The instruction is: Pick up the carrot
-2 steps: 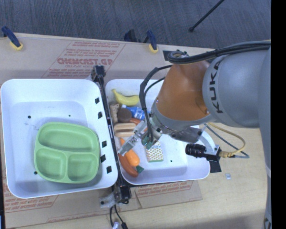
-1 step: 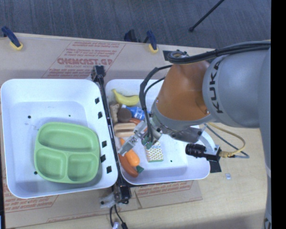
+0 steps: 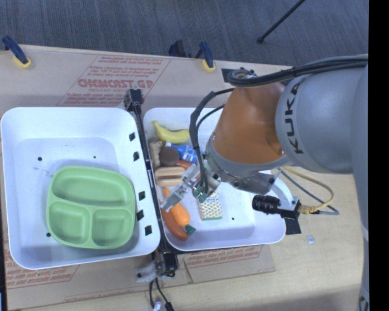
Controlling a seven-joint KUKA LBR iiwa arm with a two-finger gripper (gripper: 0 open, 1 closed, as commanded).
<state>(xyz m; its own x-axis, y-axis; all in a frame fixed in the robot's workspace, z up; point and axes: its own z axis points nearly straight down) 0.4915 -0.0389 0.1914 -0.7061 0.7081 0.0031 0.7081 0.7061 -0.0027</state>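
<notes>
Nearest, at the bottom edge of the right bin (image 3: 266, 233), a black clamp (image 3: 163, 263) grips the seam where both bins meet. Just inside that bin's near left corner lies the carrot (image 3: 179, 221), a stubby orange piece with a green end, resting on the bin floor close to the wall shared with the left bin (image 3: 19, 173). Beside the carrot, toward the bin's middle, sits a small waffle-like square (image 3: 210, 207) with a yellow and green grid. Directly above the carrot, the gripper (image 3: 176, 197) reaches down and left from the wrist; its fingers slant toward the carrot's upper end, and something orange shows at their tips, but whether they are spread or closed on anything cannot be told from this angle. Farther back in the right bin, a jumble of toy food lies along the shared wall: a hot dog-like piece (image 3: 170, 174), a dark brown round item (image 3: 170, 154), a blue-wrapped piece (image 3: 186, 154), and behind them a yellow banana (image 3: 170, 134) near the far left corner. Across the shared wall, a green divided plate (image 3: 91, 207) with three compartments rests on the floor of the left bin. The arm (image 3: 311, 122), grey with a broad orange band, covers much of the right bin's far half. Cables (image 3: 311, 203) trail off its right side. Beyond both bins, blue and yellow clamps (image 3: 207, 57) hold the cardboard sheet (image 3: 110, 76) to the bench.
</notes>
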